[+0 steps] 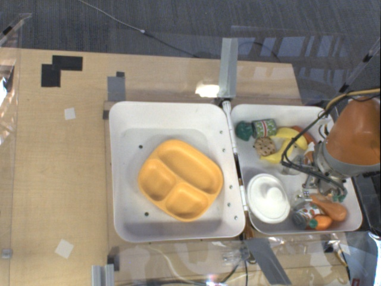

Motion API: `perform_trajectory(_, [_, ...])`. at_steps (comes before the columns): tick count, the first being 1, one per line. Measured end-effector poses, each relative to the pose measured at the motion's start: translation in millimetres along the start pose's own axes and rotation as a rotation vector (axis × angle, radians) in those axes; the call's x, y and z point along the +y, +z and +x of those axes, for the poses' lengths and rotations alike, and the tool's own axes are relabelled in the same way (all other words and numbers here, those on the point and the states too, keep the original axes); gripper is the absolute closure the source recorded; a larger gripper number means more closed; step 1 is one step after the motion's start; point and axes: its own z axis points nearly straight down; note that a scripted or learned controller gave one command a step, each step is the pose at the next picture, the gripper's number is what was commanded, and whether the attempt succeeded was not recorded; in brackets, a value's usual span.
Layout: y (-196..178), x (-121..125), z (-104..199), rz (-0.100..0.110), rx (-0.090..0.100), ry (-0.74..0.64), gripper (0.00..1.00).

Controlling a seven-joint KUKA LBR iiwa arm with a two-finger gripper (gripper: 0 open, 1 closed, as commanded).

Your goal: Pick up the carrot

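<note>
Camera view shows the arm's tool (315, 186) lowered into the right white bin (357, 222), poised just above the long orange carrot (331, 207) at the bin's near right corner, its grip impossible to tell.

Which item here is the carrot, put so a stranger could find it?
Look in the right-hand white bin, at its near right corner, just below the gripper. The carrot lies there as a long, tapered orange piece, while the round white bowl sits to its left.
</note>
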Motion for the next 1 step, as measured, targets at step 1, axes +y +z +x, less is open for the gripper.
perform_trajectory(1, [-0.4, 7.3, 21.9, 0.000, 0.001, 0.184, 0.00])
